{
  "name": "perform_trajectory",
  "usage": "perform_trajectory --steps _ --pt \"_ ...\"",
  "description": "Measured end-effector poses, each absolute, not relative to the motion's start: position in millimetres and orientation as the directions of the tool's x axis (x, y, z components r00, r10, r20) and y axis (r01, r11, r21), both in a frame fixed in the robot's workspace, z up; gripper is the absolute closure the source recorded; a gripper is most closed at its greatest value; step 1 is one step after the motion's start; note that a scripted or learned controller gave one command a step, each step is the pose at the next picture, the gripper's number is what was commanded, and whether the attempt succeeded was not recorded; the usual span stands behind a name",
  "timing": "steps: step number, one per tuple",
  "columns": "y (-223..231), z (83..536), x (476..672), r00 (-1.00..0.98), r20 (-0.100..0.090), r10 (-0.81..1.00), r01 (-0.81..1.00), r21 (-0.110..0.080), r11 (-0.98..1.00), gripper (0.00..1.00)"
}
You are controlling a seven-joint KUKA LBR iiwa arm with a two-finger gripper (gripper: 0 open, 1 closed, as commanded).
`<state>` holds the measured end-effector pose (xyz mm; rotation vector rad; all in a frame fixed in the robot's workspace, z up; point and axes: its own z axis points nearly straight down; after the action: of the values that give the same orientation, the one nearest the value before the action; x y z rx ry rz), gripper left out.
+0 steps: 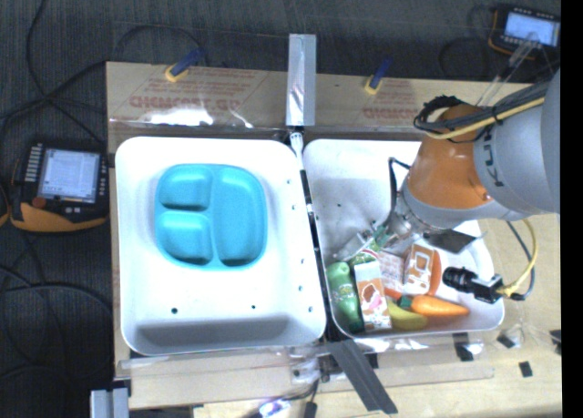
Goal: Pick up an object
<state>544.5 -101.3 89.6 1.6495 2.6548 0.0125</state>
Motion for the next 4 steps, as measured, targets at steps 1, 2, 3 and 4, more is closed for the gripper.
perform_trajectory --steps 1,2,3,4 --pt "-124 89 591.0 0.06 0.001 0.998 0.998 0.005 -0.06 0.0" --pt "-206 178 601.1 -0.009 -0.003 1.0 1.0 -0.007 0.009 0.0" --pt "-205 183 601.0 -0.011 -0.004 1.0 1.0 -0.014 0.011 1.0" --pt "-205 183 600.9 -0.011 -0.005 1.0 1.0 -0.015 0.011 0.0"
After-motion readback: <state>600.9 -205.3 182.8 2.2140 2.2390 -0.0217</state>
